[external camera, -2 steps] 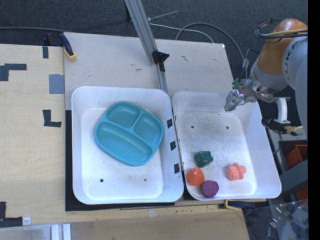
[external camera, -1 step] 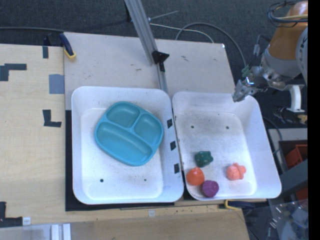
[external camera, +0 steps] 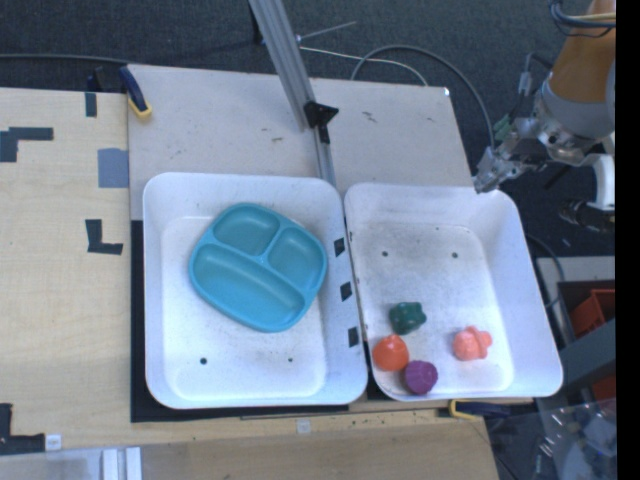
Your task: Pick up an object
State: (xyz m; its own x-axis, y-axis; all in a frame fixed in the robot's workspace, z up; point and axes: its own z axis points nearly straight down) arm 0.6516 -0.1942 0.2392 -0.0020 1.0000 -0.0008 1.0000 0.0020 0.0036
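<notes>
We feared a missed grasp — our end effector (external camera: 487,175), state unclear, hung far from the crowded toys (external camera: 407,317).

I'm working in a robotics lab: a plywood bench (external camera: 60,268) patched with tape marks carries two white bins (external camera: 170,298), and loose cables (external camera: 400,58) trail over dark carpet (external camera: 420,8). An aluminium camera mast (external camera: 285,48) rises behind, beside the grey-and-orange arm (external camera: 580,68).

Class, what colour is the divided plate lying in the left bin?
Light blue, a turquoise shade. The divided plate shows clearly in the camera view, in the left bin.
</notes>
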